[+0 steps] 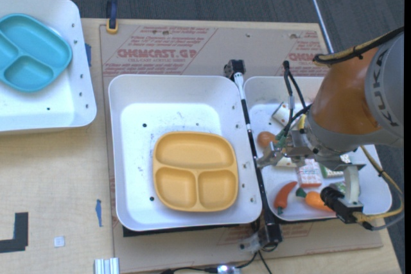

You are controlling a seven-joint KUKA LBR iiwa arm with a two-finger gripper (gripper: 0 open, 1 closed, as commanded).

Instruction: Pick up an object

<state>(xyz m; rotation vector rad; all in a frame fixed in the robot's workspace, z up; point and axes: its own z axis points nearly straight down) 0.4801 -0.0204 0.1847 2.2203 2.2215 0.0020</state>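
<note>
I've got the gripper point(277, 152) low over the left part of the right bin point(384, 202), and I cannot tell how the jaws stand from up here, the wrist hides too much. An orange ball point(266, 138) sits just beside it. Nearer me lie a red pepper point(284, 195), a carrot point(315, 200) and a small red-and-white packet point(309, 174), all in that same bin. Next door, the left bin point(128, 138) carries a yellow divided plate point(195, 171). Far left on the table point(58, 176), a blue plate point(32, 52) rests in another white tray point(80, 93).
</note>
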